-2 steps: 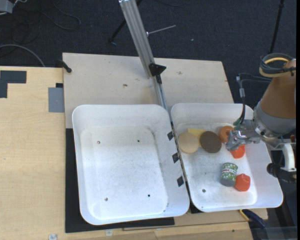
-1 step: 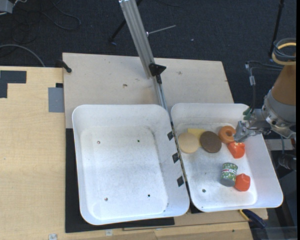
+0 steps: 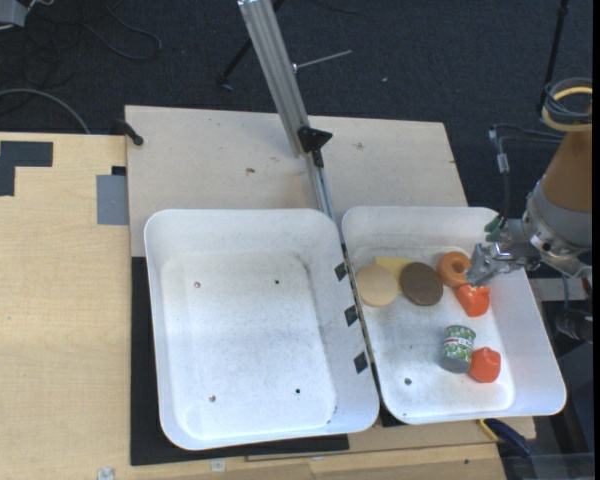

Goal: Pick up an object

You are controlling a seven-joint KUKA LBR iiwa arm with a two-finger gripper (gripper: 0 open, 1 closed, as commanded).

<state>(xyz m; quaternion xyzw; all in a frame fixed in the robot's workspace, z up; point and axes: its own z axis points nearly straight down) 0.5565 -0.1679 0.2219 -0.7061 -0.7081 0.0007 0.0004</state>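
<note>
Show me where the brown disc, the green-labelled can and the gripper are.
brown disc (image 3: 421,284), camera view, centre of its top face
green-labelled can (image 3: 458,346), camera view, middle of its label
gripper (image 3: 477,274), camera view, between its fingertips

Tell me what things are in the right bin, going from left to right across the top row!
Tan round disc → brown round disc → orange ring → small red piece, right by the gripper.

A pale wooden bench (image 3: 50,298) stands over dark carpet (image 3: 130,38) strewn with cables (image 3: 40,103) (a slanted aluminium rail (image 3: 278,78) rises behind).
</note>
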